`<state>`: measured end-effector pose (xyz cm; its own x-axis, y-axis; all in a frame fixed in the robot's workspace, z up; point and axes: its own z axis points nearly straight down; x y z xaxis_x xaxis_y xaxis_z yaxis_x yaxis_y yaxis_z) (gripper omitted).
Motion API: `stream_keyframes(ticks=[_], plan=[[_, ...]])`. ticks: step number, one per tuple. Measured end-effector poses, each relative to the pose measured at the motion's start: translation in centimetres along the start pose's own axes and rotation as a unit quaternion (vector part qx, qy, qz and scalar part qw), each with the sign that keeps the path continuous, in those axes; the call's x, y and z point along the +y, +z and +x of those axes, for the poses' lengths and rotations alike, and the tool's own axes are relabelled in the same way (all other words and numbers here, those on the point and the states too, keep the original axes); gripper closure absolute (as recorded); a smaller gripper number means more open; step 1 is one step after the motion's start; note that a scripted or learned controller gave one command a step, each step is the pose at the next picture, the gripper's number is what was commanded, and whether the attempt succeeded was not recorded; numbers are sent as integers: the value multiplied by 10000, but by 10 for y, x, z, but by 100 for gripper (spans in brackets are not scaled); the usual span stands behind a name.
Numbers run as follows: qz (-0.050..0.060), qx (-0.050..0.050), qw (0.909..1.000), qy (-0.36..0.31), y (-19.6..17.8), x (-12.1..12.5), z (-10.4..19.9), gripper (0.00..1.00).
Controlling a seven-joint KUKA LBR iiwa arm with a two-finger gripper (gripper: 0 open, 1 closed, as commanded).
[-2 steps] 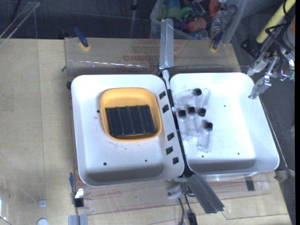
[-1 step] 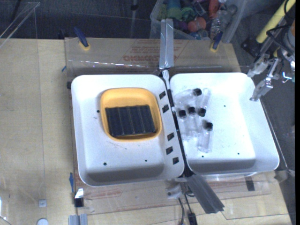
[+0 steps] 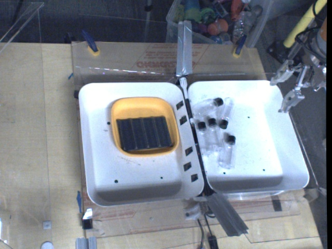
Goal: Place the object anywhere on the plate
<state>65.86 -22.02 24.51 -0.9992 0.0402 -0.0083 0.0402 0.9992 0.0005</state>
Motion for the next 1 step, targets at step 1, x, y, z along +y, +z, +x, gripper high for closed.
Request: stream_keyframes(ticks=[1], plan=[[0,-11,10000,-55,-2,-2,-4,0]])
